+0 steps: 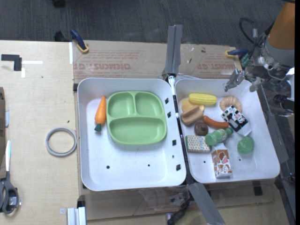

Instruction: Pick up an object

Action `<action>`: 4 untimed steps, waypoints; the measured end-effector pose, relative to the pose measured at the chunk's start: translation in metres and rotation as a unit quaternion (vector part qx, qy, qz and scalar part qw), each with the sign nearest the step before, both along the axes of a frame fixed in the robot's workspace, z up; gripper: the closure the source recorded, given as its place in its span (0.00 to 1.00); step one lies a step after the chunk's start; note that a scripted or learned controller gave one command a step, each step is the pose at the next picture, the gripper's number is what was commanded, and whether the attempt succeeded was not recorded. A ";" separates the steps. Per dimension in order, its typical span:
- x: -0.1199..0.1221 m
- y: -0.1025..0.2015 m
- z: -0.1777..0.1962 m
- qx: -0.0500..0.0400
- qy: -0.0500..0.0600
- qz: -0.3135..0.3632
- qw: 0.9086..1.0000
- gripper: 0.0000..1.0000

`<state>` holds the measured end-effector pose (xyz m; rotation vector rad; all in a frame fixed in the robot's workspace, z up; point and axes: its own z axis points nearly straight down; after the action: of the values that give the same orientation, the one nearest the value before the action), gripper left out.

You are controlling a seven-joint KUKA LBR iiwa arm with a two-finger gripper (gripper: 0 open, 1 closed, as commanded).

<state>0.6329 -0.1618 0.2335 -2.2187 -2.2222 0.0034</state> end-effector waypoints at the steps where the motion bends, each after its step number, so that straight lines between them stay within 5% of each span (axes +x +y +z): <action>1: -0.018 0.045 -0.123 0.000 -0.002 -0.015 1.000 0.00; 2: -0.063 0.054 -0.134 -0.001 -0.010 0.012 1.000 0.00; 3: -0.063 0.054 -0.135 -0.001 -0.010 0.012 1.000 0.00; 4: -0.092 0.097 -0.042 0.000 -0.001 0.218 0.976 0.00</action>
<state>0.5412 -0.0644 0.1913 -1.6823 -2.6541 0.0002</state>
